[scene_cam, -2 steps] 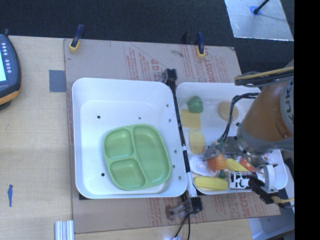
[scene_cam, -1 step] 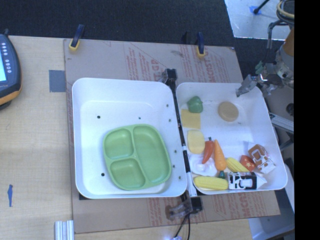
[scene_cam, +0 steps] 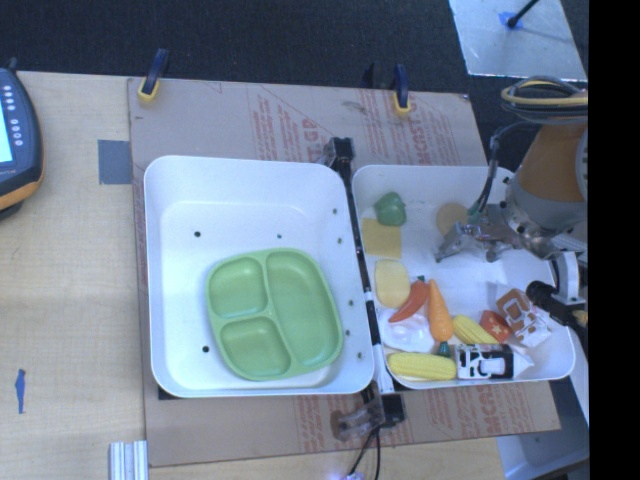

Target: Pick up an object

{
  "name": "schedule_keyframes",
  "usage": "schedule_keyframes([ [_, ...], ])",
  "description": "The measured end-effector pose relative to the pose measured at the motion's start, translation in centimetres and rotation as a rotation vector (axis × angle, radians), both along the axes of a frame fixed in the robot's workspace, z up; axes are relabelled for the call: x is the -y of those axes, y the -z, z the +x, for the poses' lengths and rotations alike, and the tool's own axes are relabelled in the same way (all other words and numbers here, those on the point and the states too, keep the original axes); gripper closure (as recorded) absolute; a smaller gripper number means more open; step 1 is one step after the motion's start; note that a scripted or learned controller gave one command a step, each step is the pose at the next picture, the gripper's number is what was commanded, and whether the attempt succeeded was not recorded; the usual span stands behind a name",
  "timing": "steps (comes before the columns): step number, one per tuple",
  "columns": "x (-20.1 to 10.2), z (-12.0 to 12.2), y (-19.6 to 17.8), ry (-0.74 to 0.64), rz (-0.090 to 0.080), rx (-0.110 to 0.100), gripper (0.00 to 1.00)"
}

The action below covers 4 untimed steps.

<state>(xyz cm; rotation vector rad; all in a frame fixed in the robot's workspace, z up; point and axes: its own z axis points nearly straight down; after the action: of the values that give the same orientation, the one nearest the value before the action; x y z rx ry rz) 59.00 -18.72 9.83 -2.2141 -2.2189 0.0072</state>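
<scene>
The gripper [scene_cam: 462, 240] hangs over the right bin [scene_cam: 560, 368], fingers apart, holding nothing. The carrot [scene_cam: 439, 313] lies just below it, beside the red pepper [scene_cam: 409, 303].

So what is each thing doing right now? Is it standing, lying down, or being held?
green divided plate: lying flat in the left bin
corn cob: lying on its side in the right bin
carrot: lying down, not held
red pepper: lying beside the carrot
green toy: resting loose
gripper: low over the right bin, holding nothing I can see
</scene>
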Motion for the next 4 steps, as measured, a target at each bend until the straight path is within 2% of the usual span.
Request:
schedule_keyframes([
  [1,-3.5,6.3,-12.4,-0.006,-0.004,0.016,0.00],
  [2,2.8,6.7,-20.4,0.002,-0.007,0.015,0.00],
  [3,-4.0,6.6,-12.3,-0.006,0.000,0.000,0.00],
  [4,-1.9,-0.8,-6.3,0.001,0.000,-0.004,0.00],
])
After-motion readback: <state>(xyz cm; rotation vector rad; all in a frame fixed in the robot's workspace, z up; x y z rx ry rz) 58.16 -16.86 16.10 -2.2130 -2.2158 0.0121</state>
